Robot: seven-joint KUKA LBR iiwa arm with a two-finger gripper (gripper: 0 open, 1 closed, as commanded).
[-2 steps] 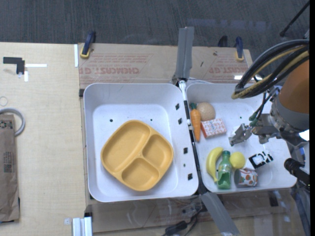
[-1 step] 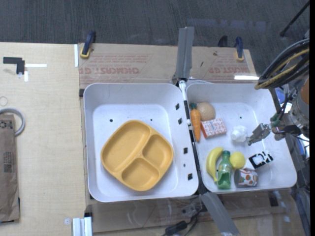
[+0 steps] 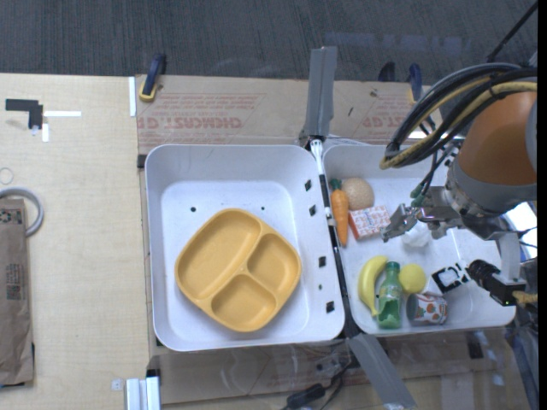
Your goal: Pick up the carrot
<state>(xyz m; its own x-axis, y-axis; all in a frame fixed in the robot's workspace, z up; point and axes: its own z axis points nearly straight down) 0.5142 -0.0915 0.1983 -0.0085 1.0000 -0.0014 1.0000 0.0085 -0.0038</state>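
Note:
The carrot (image 3: 340,215) lies lengthwise along the left wall of the right bin (image 3: 479,319), its green top toward the back. My gripper (image 3: 404,222) hangs over the middle of that bin, to the right of the carrot and apart from it. A small red and white box (image 3: 369,222) lies between the two. The grey arm with its orange band (image 3: 504,139) comes in from the right and hides part of the bin's back.
A beige round item (image 3: 358,193) touches the carrot's top end. A banana (image 3: 370,282), green bottle (image 3: 389,297), lemon (image 3: 413,277), small can (image 3: 427,309) and white crumpled piece (image 3: 418,237) share the bin. A yellow divided plate (image 3: 239,269) sits in the left bin (image 3: 162,229).

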